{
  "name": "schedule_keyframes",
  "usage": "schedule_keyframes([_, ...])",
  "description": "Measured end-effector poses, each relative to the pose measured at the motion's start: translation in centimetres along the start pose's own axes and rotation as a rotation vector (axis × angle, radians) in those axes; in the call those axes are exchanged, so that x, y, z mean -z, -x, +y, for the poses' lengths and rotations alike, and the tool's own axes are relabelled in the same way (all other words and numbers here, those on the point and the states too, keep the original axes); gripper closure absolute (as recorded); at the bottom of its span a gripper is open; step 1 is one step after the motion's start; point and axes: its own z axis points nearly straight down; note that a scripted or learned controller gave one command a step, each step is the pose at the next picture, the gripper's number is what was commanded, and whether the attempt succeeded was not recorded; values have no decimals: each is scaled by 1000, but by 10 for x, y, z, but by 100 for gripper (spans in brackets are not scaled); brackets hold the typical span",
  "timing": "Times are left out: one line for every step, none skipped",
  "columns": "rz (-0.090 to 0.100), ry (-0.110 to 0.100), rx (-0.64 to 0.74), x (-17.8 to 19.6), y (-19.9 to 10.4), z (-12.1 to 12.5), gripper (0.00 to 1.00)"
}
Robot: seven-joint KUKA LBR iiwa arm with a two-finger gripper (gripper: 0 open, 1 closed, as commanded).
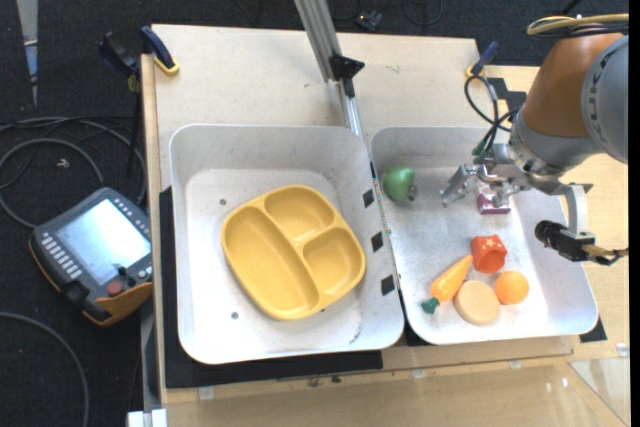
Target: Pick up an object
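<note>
My gripper (pixel 483 187) hangs over the back half of the right bin (pixel 560 315), reaching in from the right. A small purple object (pixel 494 206) lies right under it, partly covered by the gripper. A green round fruit (pixel 399 183) sits to the gripper's left near the bin's left wall. Toward the front lie a red pepper (pixel 488 253), an orange ball-like fruit (pixel 512 287), a carrot (pixel 449 280) and a pale tan round piece (pixel 478 303).
The left bin (pixel 190 215) holds a yellow divided plate (pixel 292 250). A metal pole (pixel 315 10) slants down to the divider between the bins. A teach pendant (pixel 90 255) lies on the floor at left.
</note>
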Motion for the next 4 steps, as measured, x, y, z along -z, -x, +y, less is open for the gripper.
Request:
schedule_keyframes([-8, 15, 0, -34, 2, 3, 0])
schedule_keyframes([-7, 21, 0, -21, 1, 5, 100])
schedule_keyframes([-3, 12, 2, 23, 4, 10, 100])
schedule_keyframes([-3, 13, 3, 77, -4, 5, 100])
